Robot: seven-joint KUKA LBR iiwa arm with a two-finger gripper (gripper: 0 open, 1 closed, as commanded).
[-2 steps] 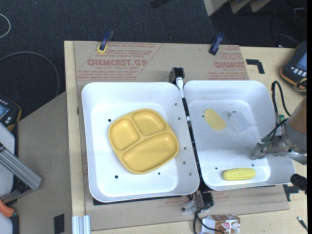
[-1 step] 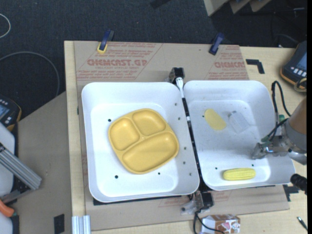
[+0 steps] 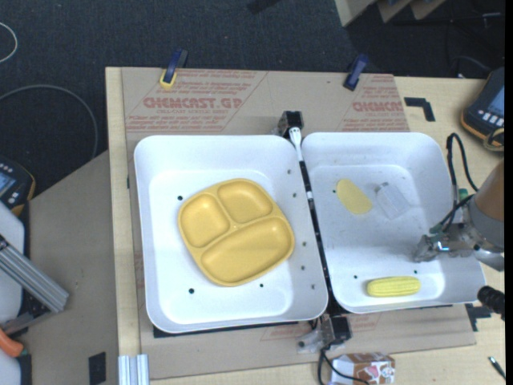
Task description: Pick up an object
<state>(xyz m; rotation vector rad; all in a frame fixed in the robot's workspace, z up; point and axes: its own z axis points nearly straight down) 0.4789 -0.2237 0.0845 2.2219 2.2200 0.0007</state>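
The robot's hand (image 3: 425, 248) hung low over the right bin (image 3: 321, 215) near its right wall, with nothing visible between its fingers; whether they stood open or closed could not be told (the view was too small). A yellow corn cob (image 3: 393, 287) lay just beside it at the bin's front edge, a flat yellow piece (image 3: 353, 196) and a pale clear item (image 3: 392, 201) farther back. A yellow divided plate (image 3: 235, 231) filled the left bin (image 3: 152, 215). The pick appeared to be at its approach; next it would need to settle squarely over one object, probably the cob.
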